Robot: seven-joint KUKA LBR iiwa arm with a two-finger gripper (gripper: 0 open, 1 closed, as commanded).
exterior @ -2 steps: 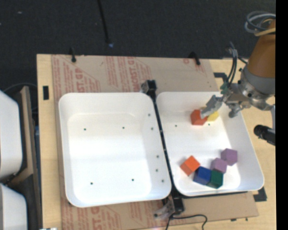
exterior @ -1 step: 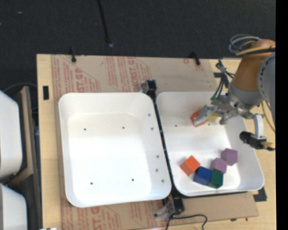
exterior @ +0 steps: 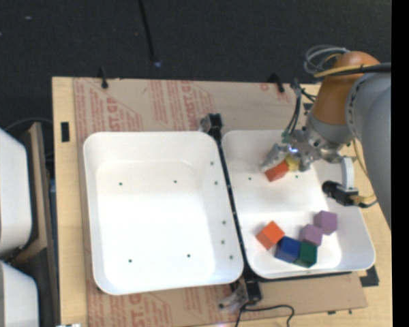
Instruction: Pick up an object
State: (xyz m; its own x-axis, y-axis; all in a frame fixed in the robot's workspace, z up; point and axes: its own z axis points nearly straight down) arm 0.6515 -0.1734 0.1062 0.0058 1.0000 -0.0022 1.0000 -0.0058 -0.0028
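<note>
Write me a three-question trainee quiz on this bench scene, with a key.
1. True or false: the loose blocks lie in the left bin.
2. Which colour is the block at the gripper? A) blue B) orange-red C) purple
3. Fill in: the two purple blocks lie in the ___ bin.

Key: 1 false; 2 B, the orange-red block; 3 right, alongside the orange, blue and green blocks.

Dark floor (exterior: pixel 191 26) around cardboard-topped bench (exterior: pixel 157 104)
</note>
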